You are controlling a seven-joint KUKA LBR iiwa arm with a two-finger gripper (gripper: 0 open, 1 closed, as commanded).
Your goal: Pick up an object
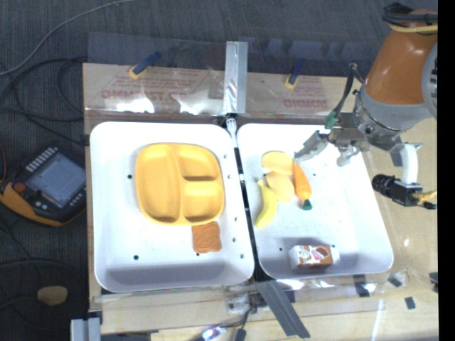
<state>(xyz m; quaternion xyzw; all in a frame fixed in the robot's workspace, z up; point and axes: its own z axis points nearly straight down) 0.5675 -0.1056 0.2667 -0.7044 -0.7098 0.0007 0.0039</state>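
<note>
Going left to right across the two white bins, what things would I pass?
Yellow divided tray → brown slice of toast → banana → orange carrot → small brown carton → the robot's gripper.

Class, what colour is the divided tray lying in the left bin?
Yellow. The divided tray shows clearly in the camera view, in the left bin.

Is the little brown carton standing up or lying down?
Lying down. The carton rests on its side in the right bin, its printed face up.
</note>
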